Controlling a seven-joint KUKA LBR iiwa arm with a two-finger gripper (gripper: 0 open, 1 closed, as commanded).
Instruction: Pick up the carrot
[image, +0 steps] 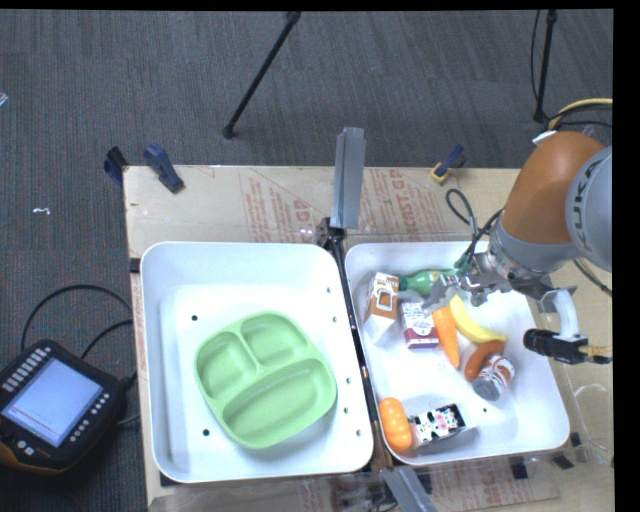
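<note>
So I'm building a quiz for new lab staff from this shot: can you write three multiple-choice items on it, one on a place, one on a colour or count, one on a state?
1. Where does the carrot lie?
A. in the right bin
B. in the left bin
C. on the floor

2. What colour is the divided tray?
A. red
B. light green
C. black

3. How does the carrot stand relative to the pincer?
A. lifted clear above the bin
B. lying in the bin under the pincer
C. resting on the tray

Answers:
1. A: it lies in the right bin, between the small carton and the banana.
2. B: the tray in the left bin is light green.
3. B: the carrot rests on the bin floor, its upper end just below the pincer.
</note>
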